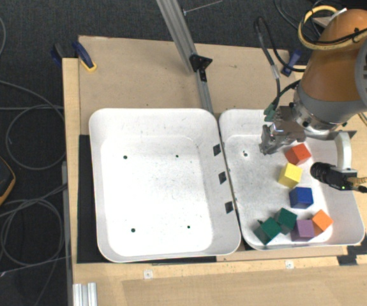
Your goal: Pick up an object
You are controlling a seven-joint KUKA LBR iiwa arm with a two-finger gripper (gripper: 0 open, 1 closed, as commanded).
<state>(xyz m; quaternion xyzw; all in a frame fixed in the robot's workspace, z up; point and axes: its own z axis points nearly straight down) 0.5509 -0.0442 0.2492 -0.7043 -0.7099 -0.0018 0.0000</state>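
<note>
End effector (271,142) over right bin (247,171), finger state unclear, can't tell. Red-orange cube (297,153) just beside it, yellow cube (290,174) near. Center over cube before you descend.

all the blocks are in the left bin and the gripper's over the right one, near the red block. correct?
Not quite. The camera view shows the blocks, such as the yellow block, in the right bin, not the left. The gripper is over the right bin, near the red block.
</note>
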